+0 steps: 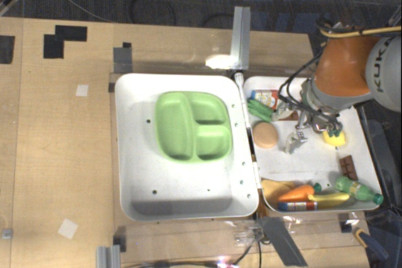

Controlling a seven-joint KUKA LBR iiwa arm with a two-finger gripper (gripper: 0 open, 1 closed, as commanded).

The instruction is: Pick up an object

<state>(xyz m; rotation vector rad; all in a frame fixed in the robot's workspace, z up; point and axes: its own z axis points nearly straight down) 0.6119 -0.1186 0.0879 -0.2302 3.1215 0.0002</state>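
Note:
My gripper (298, 139) hangs over the middle of the right bin (314, 163), below the arm's orange band (340, 69). A tan round object (265, 135) lies just to its left and a yellow object (334, 137) just to its right, partly under the wrist. Nothing is visibly held. Along the bin's near edge lie a carrot (296, 192), a banana (328, 199), a red and blue marker (295, 205) and a green bottle (358, 190). A brown block (347, 166) rests near the right wall.
The left bin (135, 154) holds a green divided plate (192, 125). In the right bin's far left corner sit a green leafy item (260, 110) and a small packet (266, 97). A metal post (240, 37) stands behind the bins.

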